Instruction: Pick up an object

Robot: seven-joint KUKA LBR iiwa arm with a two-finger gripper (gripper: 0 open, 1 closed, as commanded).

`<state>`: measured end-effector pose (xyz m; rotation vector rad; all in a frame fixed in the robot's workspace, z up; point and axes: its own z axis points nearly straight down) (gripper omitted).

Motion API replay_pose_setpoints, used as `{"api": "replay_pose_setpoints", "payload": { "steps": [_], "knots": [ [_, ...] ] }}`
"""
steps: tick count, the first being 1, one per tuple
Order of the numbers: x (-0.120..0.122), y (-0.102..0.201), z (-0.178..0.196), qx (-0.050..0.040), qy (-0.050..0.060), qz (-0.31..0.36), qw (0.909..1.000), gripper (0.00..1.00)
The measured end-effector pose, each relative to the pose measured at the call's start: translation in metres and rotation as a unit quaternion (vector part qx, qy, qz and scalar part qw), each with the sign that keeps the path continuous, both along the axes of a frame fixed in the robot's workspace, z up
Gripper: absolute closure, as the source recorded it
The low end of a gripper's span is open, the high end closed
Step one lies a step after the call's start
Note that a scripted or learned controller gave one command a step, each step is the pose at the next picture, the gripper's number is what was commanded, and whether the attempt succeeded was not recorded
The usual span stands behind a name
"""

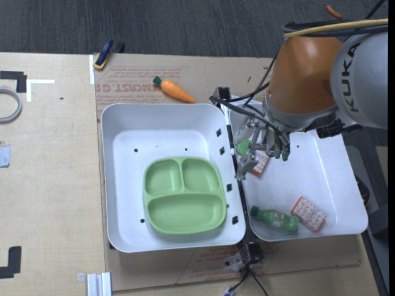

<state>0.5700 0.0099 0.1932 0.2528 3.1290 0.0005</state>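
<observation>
a: in the camera view, where is the hand (pixel 262 152)?

b: low over the right bin (pixel 336 171), near its left wall, under the orange band of the arm (pixel 321 73). a small red-and-white packet (pixel 260 163) sits right at the fingertips, with something green just beside it. whether the fingers are clenched on the packet or released above it, i cannot tell; cables and the wrist cover the joint.

a: so the packet looks like the target?

b: that's my judgement, since the hand is set straight over it. it lies close to the wall between the bins, so the approach seems steep to keep clear of that rim.

a: what else is in that bin?

b: a green bottle (pixel 274 219) lying on its side at the near edge, and just beside it a red patterned packet (pixel 308 213). both are apart from the hand and shouldn't interfere.

a: and the left bin (pixel 123 128)?

b: it holds a green divided plate (pixel 184 194), flat in the middle. it is no obstacle.

a: anything on the table (pixel 49 184)?

b: a toy carrot (pixel 174 90) behind the bins, a blue-and-yellow marker (pixel 103 53) at the far edge, and a roll of tape (pixel 8 105) to the left. the bin wall is the main thing in the way.
</observation>
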Motion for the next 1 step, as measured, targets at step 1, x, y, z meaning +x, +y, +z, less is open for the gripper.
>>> {"api": "replay_pose_setpoints", "payload": {
  "steps": [1],
  "knots": [
    [0.0026, -0.0241, -0.0005, -0.0002, -0.001, 0.142, 0.9898, 0.00]
  ]
}}
